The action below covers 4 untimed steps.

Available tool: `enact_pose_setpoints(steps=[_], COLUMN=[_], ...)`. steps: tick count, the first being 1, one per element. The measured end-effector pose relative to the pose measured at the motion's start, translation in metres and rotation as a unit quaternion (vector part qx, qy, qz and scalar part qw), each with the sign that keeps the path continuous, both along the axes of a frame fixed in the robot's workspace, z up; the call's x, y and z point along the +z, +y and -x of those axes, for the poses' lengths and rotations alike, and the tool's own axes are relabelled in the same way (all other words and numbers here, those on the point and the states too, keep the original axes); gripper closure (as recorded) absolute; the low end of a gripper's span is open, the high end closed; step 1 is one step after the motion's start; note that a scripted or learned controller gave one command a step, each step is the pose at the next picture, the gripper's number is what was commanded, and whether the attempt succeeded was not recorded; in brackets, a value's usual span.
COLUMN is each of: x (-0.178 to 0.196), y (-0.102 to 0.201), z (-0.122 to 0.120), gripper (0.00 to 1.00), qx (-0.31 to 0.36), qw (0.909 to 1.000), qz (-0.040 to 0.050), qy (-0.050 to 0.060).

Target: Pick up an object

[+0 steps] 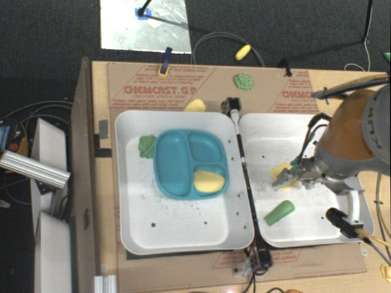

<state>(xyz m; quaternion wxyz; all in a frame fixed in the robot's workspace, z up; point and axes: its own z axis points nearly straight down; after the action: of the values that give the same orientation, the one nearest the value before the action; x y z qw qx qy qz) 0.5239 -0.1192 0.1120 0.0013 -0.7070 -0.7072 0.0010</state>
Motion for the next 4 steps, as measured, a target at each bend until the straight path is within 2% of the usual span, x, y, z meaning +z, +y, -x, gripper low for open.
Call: enact_pose_setpoints(steps=[1,2,3,4], x=[-0.029,-0.026,-0.028,-0.028], y=[0.025,-0.033,-0.001,0.004], z=[0.038,-0.035,0.023,0.038], gripper=[0.00,0.00,0.00,0.00], qx=[0.000,0.001,0.000,0.000], qw=[1.0000,1.0000,1.0000,1.0000], qz=[-0.0006,0.0028,-0.0010,-0.0002], qy=[0.000,-0.006,0.001,-0.001])
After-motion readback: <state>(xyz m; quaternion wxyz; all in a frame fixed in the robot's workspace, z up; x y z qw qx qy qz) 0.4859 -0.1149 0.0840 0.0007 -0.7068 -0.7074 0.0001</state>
